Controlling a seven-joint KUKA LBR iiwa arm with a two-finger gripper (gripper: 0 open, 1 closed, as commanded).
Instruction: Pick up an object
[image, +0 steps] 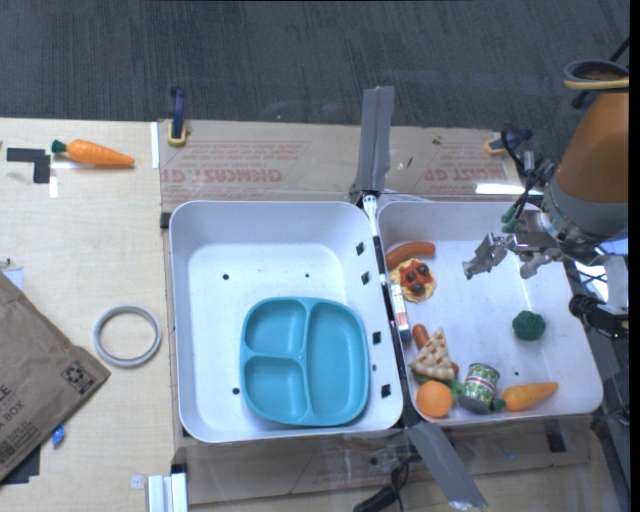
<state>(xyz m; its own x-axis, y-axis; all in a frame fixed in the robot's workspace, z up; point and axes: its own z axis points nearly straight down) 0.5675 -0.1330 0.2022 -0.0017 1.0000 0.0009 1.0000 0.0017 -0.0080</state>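
Front edge of right bin (590, 395): orange (434, 399), can (480, 384), carrot (530, 395), all lying loose | broccoli (529, 324) below hand | hand (510, 252) spread, holding nothing, above bin floor | progress: nothing picked yet; descent, grasp, lift remain

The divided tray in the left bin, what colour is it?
Light blue, a turquoise shade. The tray shows plainly in the camera view.
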